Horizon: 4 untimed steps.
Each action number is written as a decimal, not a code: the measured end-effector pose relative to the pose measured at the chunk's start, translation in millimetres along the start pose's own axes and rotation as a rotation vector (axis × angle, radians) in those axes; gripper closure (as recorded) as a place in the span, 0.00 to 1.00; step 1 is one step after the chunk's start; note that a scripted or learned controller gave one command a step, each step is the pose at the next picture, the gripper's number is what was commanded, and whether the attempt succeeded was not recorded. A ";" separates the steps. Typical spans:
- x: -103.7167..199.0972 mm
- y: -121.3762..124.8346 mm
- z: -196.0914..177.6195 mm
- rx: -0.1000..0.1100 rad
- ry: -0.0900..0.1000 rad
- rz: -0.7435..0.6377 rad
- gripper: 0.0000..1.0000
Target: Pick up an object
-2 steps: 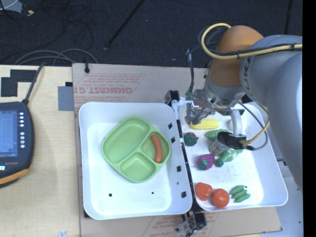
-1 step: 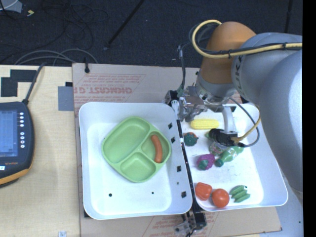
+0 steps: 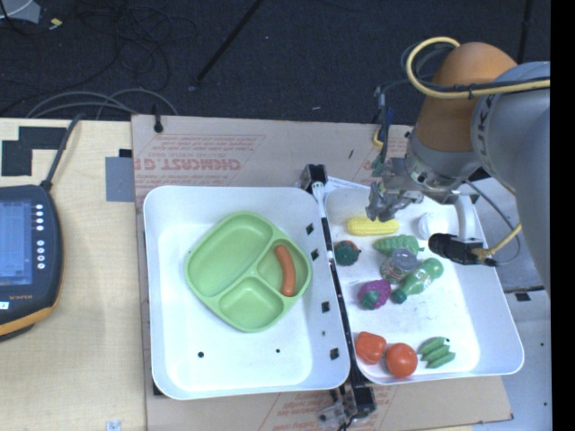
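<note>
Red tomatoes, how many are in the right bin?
2. One tomato lies near the right bin's front edge, toward the divider; the other tomato sits just to its right, touching it. More could be hidden in the pile under the gripper.

Dark carpeted floor (image 3: 180, 43) lies beyond the tabletop (image 3: 81, 366), with black cables (image 3: 99, 101) trailing across it. A cardboard sheet (image 3: 225, 155) covers the pale wood tabletop; lighting is even.

Directly beneath the dark two-finger gripper (image 3: 384, 206), the way is blocked by a yellow plastic corn cob (image 3: 371, 227), and beyond it by a tight cluster: green pickle (image 3: 398, 244), grey round lid (image 3: 401, 260), purple eggplant (image 3: 375, 292). Open white floor is found past the cluster, between it and the red tomato (image 3: 401, 359) and green pea pods (image 3: 437, 352).
</note>
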<state>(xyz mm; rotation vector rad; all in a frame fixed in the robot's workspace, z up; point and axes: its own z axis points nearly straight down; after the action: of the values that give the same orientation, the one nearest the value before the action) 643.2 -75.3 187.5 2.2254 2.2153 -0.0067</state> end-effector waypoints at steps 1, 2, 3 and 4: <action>101.6 0.3 -32.1 -0.002 0.008 -0.013 1.00; 21.4 -35.4 2.2 0.007 0.001 0.002 1.00; 85.5 1.1 -24.8 -0.003 0.006 -0.009 1.00; 45.8 -0.6 1.4 0.004 0.002 -0.002 1.00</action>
<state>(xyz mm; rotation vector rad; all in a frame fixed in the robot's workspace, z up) 642.8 -29.5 185.9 2.2258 2.2209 -0.0084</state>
